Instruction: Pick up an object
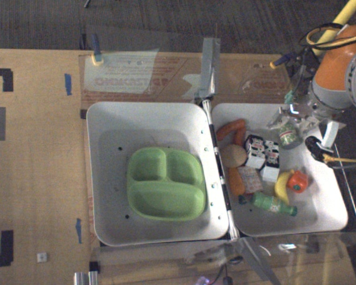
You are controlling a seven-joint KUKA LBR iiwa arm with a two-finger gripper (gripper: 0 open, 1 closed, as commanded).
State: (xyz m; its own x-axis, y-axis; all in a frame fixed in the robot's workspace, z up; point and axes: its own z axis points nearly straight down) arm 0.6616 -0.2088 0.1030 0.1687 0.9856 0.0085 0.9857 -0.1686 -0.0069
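Observation:
The right bin [327, 214] holds several small items. A reddish sausage [231, 129] lies at the back left, with a tan bread roll [233, 155] in front of it. Two black-and-white cartons [262, 149] sit in the middle, beside a pinkish packet [250, 179] and an orange carrot-like stick [235, 183]. A green bottle [273, 204] lies on its side toward the front. A yellow banana [282, 186] touches an orange-red fruit [297, 181]. My gripper [289, 130] hangs over the bin's back right part, just right of the cartons, with a small green-topped thing under it.
The left bin [101, 119] contains a green divided plate [166, 183]. A metal divider [209, 70] runs between the bins at the back. Cables and a yellow hose [335, 22] trail from the arm at the upper right.

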